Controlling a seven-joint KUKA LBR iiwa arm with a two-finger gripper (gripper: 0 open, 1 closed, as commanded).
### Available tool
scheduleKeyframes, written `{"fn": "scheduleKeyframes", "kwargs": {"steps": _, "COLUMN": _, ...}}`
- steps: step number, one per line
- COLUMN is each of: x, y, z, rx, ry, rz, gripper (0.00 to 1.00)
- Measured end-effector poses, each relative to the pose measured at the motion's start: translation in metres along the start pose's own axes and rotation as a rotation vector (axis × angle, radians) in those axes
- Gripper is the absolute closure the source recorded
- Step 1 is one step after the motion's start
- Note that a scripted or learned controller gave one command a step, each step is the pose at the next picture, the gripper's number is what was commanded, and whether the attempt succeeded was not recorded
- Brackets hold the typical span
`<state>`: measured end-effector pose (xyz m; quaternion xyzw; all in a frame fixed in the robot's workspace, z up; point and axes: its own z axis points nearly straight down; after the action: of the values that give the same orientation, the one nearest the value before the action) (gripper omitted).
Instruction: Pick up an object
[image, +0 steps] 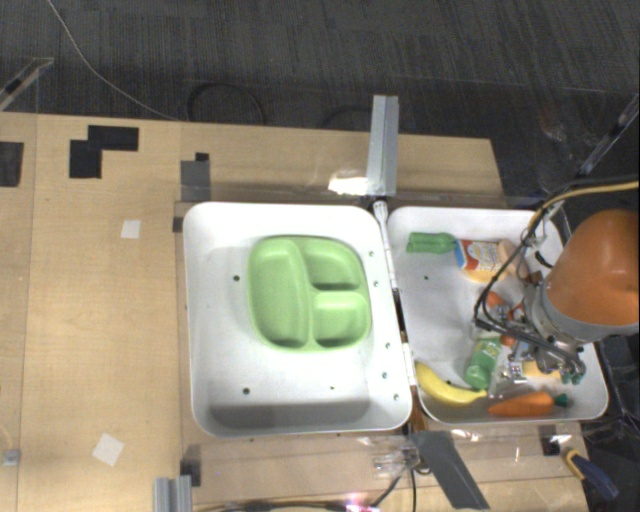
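Plainly, we read the scene off the claw outward.

Claw: we found the gripper (522, 368) low in the right bin (440, 300), under the orange band of the arm (597, 265), amid cables; how wide it stood, or whether it had hold of anything, we could not tell.

Nearest thing: a green packet (483, 362) lay just beside the claw on its left-of-view side, and we judged it the likeliest thing to pick.

Deciding relation: the packet's long axis ran roughly up and down the view, so we judged that a grip would want to close across its short width.

Banana (449, 388): it lay beyond the packet, farther from the claw, curving along the bin's near wall.

Carrot (520, 404): it sat just below the claw, lying crosswise to the packet.

Farther off: a green block (432, 242) and a white-and-orange packet (483, 256) lay well apart from the claw, toward the far wall.

Left bin (215, 330): its green divided tray (306, 291) lay well apart from the claw.
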<state>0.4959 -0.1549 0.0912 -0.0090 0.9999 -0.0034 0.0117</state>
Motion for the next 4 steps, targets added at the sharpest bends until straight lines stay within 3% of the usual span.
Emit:
{"fn": "scheduleKeyframes", "kwargs": {"steps": 1, "x": 0.001, "y": -0.002, "z": 0.000, "rx": -0.002, "ry": 0.000, "rz": -0.015, "gripper": 0.00}}
{"fn": "scheduleKeyframes", "kwargs": {"steps": 4, "x": -0.002, "y": 0.037, "z": -0.001, "rx": 0.000, "ry": 0.001, "rz": -0.044, "gripper": 0.00}}
